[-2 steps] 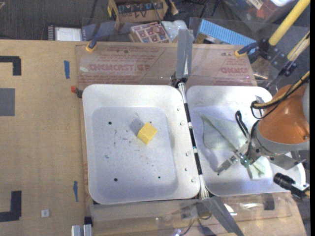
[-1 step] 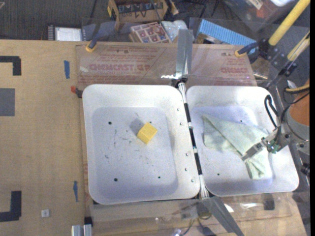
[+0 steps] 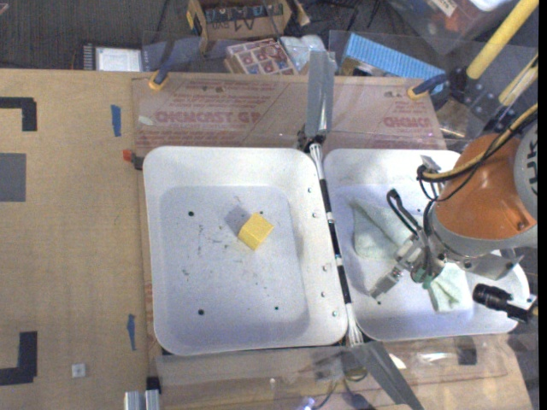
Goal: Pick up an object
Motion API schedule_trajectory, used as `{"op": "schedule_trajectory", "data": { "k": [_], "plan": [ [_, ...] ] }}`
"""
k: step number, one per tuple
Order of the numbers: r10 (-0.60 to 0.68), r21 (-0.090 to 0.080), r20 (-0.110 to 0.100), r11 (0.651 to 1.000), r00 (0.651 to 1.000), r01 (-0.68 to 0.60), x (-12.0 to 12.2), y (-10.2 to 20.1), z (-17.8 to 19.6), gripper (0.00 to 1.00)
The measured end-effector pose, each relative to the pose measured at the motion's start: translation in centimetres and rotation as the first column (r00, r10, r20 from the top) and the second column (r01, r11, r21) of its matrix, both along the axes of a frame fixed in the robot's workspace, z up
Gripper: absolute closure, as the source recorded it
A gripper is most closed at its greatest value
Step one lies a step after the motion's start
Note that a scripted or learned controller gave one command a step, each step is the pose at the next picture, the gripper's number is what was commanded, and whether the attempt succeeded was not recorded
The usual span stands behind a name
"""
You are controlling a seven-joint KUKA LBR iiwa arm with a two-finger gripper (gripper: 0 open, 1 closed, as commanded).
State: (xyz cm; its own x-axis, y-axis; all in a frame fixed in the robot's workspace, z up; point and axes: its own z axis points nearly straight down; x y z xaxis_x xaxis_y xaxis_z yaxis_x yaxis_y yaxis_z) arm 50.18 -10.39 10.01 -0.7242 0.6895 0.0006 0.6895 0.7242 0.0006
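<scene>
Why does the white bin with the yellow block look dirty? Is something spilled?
Nothing looks spilled. The left bin has dark specks and scuff marks scattered around the yellow block, more like wear than a mess. In the right bin, pale green cloths lie crumpled beside the claw.

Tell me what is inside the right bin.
The right bin holds a pale green cloth and the gripper, reaching in low. The arm covers the bin's right part, so what lies under it cannot be seen.

- Yellow block: small cube, turned cornerwise, lying near the left bin's middle.
- Pale green cloth: crumpled, lying in the right bin.
</scene>
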Motion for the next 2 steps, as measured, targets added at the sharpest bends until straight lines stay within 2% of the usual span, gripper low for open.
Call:
{"op": "schedule_trajectory", "data": {
  "k": [1,2],
  "plan": [
    [0.525,-0.004,0.006,0.851,0.851,-0.525,0.4,8.1,8.5,0.0],
    [0.464,-0.002,0.005,0.886,0.886,-0.464,1.7,23.3,12.0,0.0]
  ]
}}
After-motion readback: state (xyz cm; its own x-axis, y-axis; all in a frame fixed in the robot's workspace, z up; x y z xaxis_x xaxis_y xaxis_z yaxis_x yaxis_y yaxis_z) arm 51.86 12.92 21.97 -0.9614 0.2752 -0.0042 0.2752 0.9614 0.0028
